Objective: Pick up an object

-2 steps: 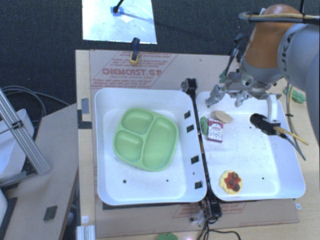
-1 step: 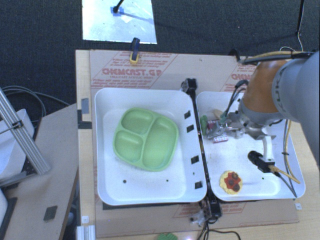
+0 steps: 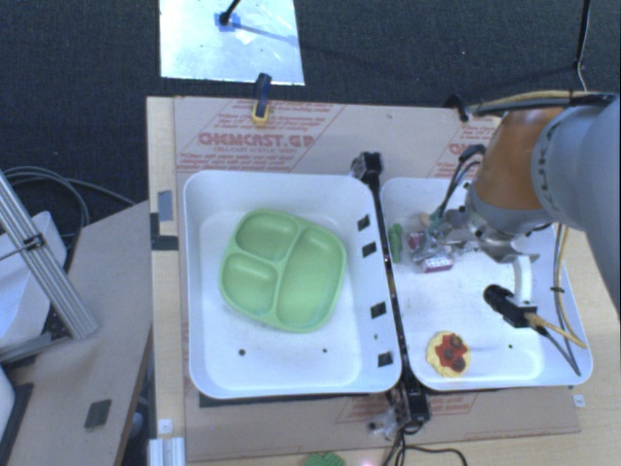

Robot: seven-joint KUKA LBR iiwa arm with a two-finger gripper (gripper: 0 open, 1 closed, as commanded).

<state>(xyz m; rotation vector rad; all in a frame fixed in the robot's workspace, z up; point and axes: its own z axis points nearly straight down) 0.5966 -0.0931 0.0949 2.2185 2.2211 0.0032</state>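
Note:
In the right bin [image 3: 558,352], my gripper [image 3: 434,248] reaches in from the right and hangs low over the bin's upper left part. Under and around it lies a small cluster of objects: a green pickle-like piece [image 3: 396,240] by the divider and a small pink and white item [image 3: 437,263] right below the gripper. A toy pizza slice [image 3: 448,352], yellow with red spots, lies near the bin's front edge, well apart from the gripper. Nothing visibly sits between the fingers.
The left bin [image 3: 209,357] holds a light green divided plate [image 3: 283,270]. A black divider with clips [image 3: 376,250] runs between the two bins. The arm's black attachment and cables [image 3: 514,309] hang over the right bin's right side.

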